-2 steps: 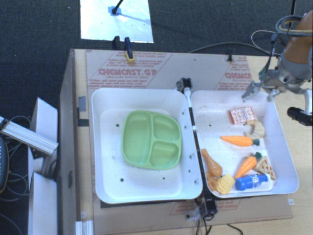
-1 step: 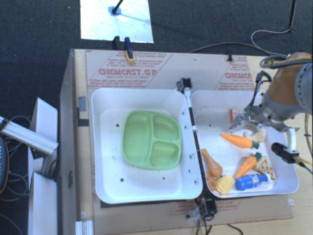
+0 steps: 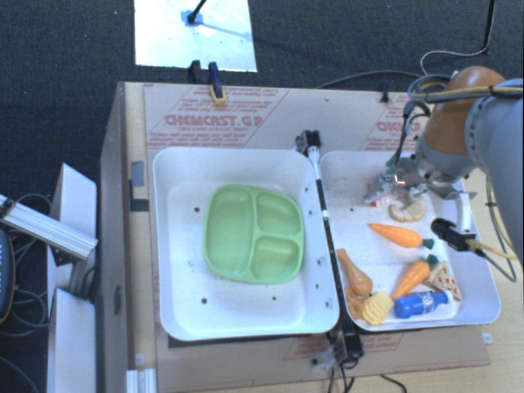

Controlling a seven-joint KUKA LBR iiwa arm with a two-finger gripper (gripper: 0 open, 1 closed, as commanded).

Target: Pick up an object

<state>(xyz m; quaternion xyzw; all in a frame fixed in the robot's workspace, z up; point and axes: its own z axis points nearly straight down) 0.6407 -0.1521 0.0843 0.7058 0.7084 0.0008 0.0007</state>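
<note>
Your gripper (image 3: 393, 182) hangs low in the right bin (image 3: 483, 309), just above the pale shrimp toy (image 3: 407, 212); its opening I cannot tell. That shrimp looks light, hard plastic, probably slick, so pinch across its curved middle.

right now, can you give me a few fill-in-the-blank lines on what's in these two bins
1. The green divided tray lies in the ____ bin.
2. The blue bottle lies in the ____ bin, near its front edge.
3. The full-length carrot below the shrimp is coloured ____.
4. The band above the arm's wrist is coloured ____.

Missing words: left; right; orange; orange
</note>
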